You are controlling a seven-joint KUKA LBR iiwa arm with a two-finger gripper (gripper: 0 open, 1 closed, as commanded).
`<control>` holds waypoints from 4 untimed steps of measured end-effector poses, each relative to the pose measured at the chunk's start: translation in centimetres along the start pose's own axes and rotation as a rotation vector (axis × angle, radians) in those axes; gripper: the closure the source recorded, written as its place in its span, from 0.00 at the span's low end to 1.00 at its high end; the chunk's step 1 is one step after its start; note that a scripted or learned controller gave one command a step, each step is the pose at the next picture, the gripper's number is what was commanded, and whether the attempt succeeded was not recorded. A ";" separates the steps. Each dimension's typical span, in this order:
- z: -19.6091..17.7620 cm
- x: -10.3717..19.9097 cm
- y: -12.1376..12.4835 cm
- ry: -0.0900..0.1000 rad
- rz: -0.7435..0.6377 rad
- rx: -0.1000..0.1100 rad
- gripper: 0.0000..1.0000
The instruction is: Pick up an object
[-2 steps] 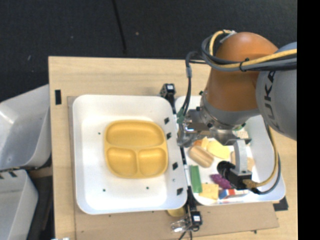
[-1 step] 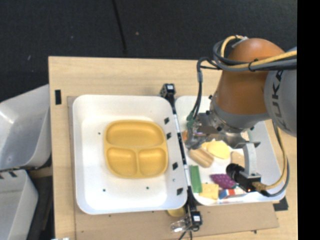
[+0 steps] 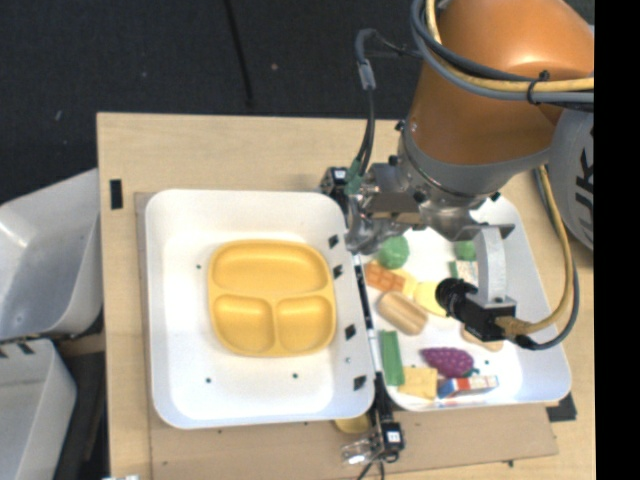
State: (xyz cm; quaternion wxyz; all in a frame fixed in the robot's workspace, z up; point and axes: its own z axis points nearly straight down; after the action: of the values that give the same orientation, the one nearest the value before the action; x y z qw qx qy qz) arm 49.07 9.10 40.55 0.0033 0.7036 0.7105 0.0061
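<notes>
The right bin [image 3: 535, 343] holds several toy foods: a green round piece [image 3: 393, 251], an orange piece [image 3: 383, 278], a tan bread roll [image 3: 403, 313], a yellow banana-like piece [image 3: 430, 295], a green bar [image 3: 390, 358], purple grapes [image 3: 447, 360] and a yellow wedge [image 3: 420, 383]. My gripper [image 3: 376, 226] hangs low over the bin's far left corner, just above the green round piece. The bulky orange and grey wrist hides most of it. I see nothing held in it.
A yellow divided plate [image 3: 270, 296] lies in the middle of the left bin [image 3: 180, 368]. A small red, white and blue item [image 3: 468, 386] sits at the right bin's near edge. A black fitting with a cable [image 3: 472, 310] hangs beside the foods.
</notes>
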 end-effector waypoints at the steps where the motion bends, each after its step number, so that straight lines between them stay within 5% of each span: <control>1: 11.1 -6.8 -0.4 -0.007 0.016 0.022 1.00; 2: -5.0 -7.6 0.0 -0.003 0.008 -0.008 1.00; 3: 6.0 -2.6 -0.3 -0.005 0.003 0.023 1.00; 4: 11.5 -8.3 0.9 -0.007 0.015 0.018 1.00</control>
State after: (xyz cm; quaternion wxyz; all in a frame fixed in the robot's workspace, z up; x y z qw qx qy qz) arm 50.19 0.83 29.02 -0.0006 0.7091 0.7051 -0.0027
